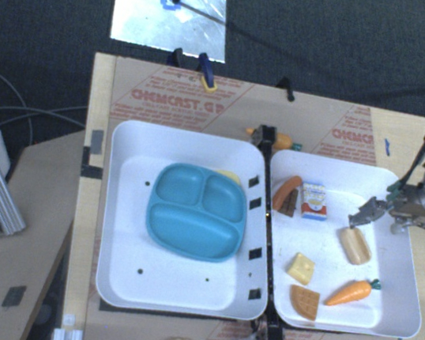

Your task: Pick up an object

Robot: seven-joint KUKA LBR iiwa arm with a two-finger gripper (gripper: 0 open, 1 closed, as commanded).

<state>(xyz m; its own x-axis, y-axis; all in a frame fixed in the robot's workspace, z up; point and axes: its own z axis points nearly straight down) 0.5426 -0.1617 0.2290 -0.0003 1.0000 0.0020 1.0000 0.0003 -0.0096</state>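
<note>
Bread roll [354, 246] lies in the right bin [397, 315], just below the hand [366, 212], whose state I cannot tell. It looks light, smooth and stiff, probably toy plastic; gripping across its short middle seems safest. A carrot [351, 292] lies nearby, toward the front.

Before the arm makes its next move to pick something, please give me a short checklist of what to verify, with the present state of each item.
1. Gripper is over the right bin: ok.
2. Gripper carries nothing: ok, nothing seen between its fingers.
3. Fingers open wide enough: cannot tell.
4. A target lies close: ok, the bread roll is just below the gripper.
5. Target stands free of neighbours: ok, the roll is apart from the carrot and the cheese wedge.
6. Blue divided plate is out of the way: ok, it sits in the left bin.
</note>
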